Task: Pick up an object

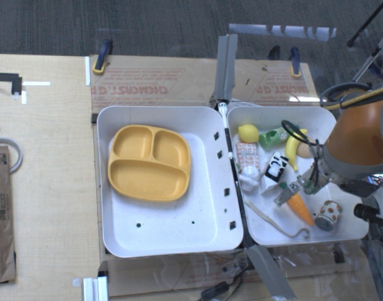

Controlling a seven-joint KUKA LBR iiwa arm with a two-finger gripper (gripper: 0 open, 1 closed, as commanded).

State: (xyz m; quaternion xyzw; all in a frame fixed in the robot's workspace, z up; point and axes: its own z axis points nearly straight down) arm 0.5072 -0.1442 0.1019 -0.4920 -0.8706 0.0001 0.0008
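The carrot (300, 208), an orange cone lying point-down toward the near right of the right bin (348, 234), looks the likeliest thing to be picked, since the claw (290, 193) sits just at its upper end. Nearest of all in that bin lie a thin bent hook (285, 227) along the near wall and a small round spotted ball (328, 214) to the carrot's right. The claw is low among the clutter, and whether it is spread or closed I cannot tell (its metal tip blends into the things around it); nothing is plainly held. A little farther and left sit a black-and-white block (277, 167), a crumpled white lump (249, 181) and a pink-labelled packet (247, 156) against the dividing wall. Farther still come a banana (293, 150), a green bottle (272, 137) and a lemon (247, 132) near the far wall.

My reading is that the step in hand is the reach down to a grasp, not yet the lift. The next move calls for closing squarely on the carrot's thick end without catching the neighbours, then rising straight. The left bin (172, 231) on the desk (41, 118) carries a yellow divided plate (150, 162) in its far half.
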